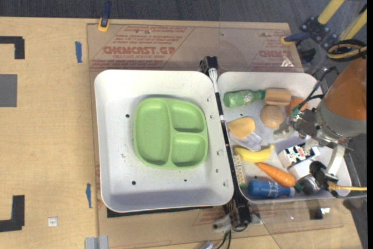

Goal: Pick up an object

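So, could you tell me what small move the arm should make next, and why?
Probably a short descent. The pincer sits above the right bin, close beside the tan round object with nothing visibly held, so lowering toward that object seems the likeliest way to attempt a pick.

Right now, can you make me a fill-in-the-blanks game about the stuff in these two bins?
1. The divided plate in the left bin is colored ____.
2. That plate has ____ compartments.
3. The carrot lies in the ____ bin.
4. The bottle beside the carrot is colored ____.

Missing words: green; three; right; blue.
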Controlling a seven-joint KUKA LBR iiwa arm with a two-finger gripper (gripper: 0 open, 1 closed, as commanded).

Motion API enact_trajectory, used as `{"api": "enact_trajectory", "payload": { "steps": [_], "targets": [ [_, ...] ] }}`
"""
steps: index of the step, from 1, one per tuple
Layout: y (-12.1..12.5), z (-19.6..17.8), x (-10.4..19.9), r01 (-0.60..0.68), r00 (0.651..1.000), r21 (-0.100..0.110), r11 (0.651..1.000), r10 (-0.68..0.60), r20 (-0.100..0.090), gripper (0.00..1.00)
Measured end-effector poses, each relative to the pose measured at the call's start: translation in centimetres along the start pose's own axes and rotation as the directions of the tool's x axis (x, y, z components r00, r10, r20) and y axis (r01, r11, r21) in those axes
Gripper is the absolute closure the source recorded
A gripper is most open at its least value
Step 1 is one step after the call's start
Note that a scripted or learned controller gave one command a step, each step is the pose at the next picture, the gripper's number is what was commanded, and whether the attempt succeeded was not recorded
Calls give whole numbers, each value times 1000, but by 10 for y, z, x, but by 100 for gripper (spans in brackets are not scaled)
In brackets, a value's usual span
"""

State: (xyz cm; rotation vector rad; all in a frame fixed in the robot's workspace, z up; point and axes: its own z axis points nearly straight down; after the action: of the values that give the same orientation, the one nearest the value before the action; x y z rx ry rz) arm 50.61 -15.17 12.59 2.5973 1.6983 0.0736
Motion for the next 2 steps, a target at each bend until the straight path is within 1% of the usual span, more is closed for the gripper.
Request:
{"api": "enact_trajectory", "payload": {
  "steps": [1, 2],
  "targets": [
    [47, 41, 40, -150, 989, 52, 987, 148, 27, 0],
    [49, 29, 39, -145, 989, 49, 988, 143, 31, 100]
  ]
}}
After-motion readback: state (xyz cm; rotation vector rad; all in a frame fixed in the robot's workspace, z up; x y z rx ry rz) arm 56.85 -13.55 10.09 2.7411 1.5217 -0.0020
